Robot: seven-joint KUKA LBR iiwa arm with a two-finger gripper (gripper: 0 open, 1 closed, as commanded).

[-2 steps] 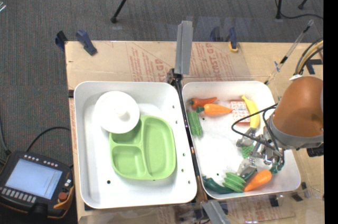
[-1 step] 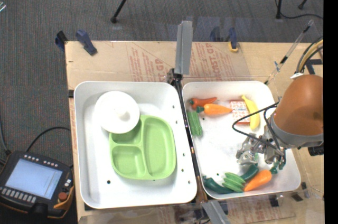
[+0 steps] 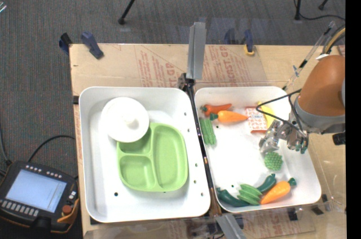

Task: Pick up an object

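Observation:
The right bin (image 3: pixel 240 159) holds toy food. An orange carrot (image 3: pixel 232 116) and a redder one (image 3: pixel 217 109) lie at its far side, beside a green pod (image 3: pixel 208 132), a red and white packet (image 3: pixel 258 122) and a yellow piece (image 3: pixel 266 114). A knobbly green ball (image 3: pixel 273 162) sits near the bin's right side. Along the near wall are another carrot (image 3: pixel 276 191) and several green pods (image 3: pixel 248 194). My gripper (image 3: pixel 272 145) hangs low over the right side of this bin, just above the green ball and to the right of the packet. Nothing shows in its grasp.
The left bin (image 3: pixel 96 176) carries a green divided plate (image 3: pixel 155 162) with a white round bowl (image 3: pixel 125 118) overlapping its far left corner. A grey upright post (image 3: pixel 196 52) stands behind the divide between the bins. Bare floor shows mid right bin.

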